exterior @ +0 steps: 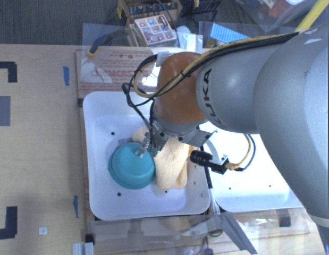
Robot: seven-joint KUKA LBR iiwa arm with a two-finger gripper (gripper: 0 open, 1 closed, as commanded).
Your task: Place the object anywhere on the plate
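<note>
— Looking down, I saw the arm point(244, 84) reaching into the left bin point(98, 116), and its gripper point(150, 145) was low over the blue bowl-like dish point(132, 167), at its upper rim.

— Was it holding anything?

— I could not tell. The wrist covered it, so open or closed, I cannot say. A pale yellow soft thing point(172, 166), maybe cloth or sponge, lay just beside the dish on its right, touching it. I suppose that was the object, and the blue dish the plate. It was not on the plate.

— Why so low?

— I think it was going for a grasp near the rim, but that is my guess.

— And the room?

— The bins stood on a light wooden bench point(36, 142) with blue tape marks point(66, 75). Behind were boxes point(151, 23) and clutter on the floor.
</note>
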